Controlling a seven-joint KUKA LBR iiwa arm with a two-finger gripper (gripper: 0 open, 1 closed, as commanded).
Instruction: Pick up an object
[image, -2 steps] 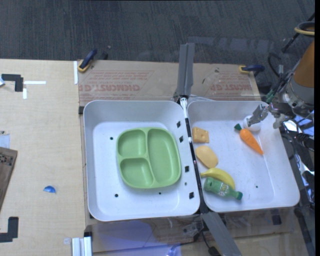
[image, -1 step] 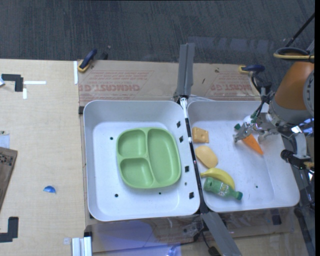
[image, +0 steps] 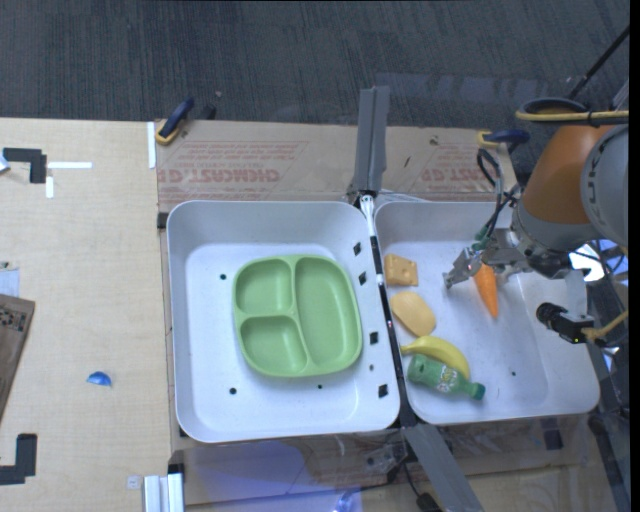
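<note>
Two white bins sit side by side on the bench. The left bin (image: 190, 300) holds a green tray (image: 298, 316) with three compartments, lying flat near the middle with nothing in them. The right bin (image: 560, 385) holds the food: a small tan block (image: 401, 269) near the divider, a yellowish oval piece (image: 414, 312) just below it, then a banana (image: 438, 349) touching a green bottle (image: 445, 377) that lies on its side along the front. Farther right is the carrot (image: 486, 289), smooth, orange and tapered, well apart from the other items. Its long axis runs nearly front to back, slightly slanted, with the narrow tip pointing toward the front of the bin and the thick end up under the gripper (image: 478, 264). The arm (image: 565, 180) comes in from the right, and the metal fingers look closed around the carrot's top end, which sits between them.
</note>
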